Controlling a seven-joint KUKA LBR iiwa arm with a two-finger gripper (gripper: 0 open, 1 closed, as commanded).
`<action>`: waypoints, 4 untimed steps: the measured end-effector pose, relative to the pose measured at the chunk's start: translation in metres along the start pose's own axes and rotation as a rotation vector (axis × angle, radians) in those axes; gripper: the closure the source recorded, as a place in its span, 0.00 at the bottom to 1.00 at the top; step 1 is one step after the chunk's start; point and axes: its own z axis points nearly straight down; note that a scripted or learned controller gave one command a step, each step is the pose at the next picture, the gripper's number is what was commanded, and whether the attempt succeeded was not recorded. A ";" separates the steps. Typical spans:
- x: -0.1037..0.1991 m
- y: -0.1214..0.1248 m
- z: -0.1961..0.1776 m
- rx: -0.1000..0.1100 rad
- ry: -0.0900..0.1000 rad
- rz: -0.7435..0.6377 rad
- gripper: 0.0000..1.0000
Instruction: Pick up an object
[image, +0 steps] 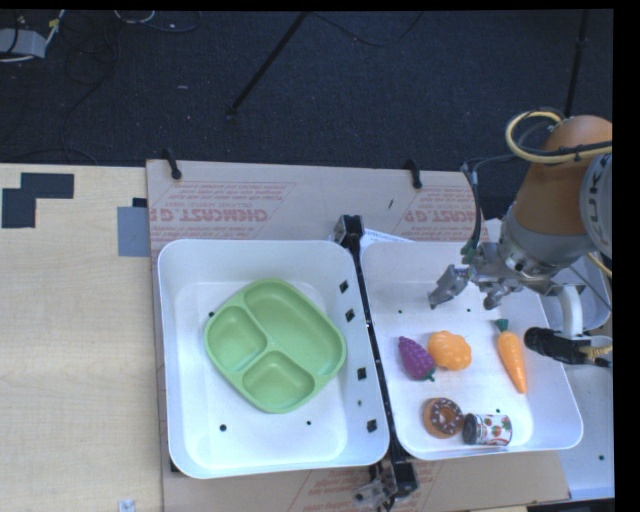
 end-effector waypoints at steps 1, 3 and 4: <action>0.000 0.003 -0.009 -0.014 -0.002 -0.002 0.00; 0.007 0.006 0.091 -0.010 -0.001 -0.002 0.00; 0.006 0.006 0.077 -0.012 -0.002 0.000 1.00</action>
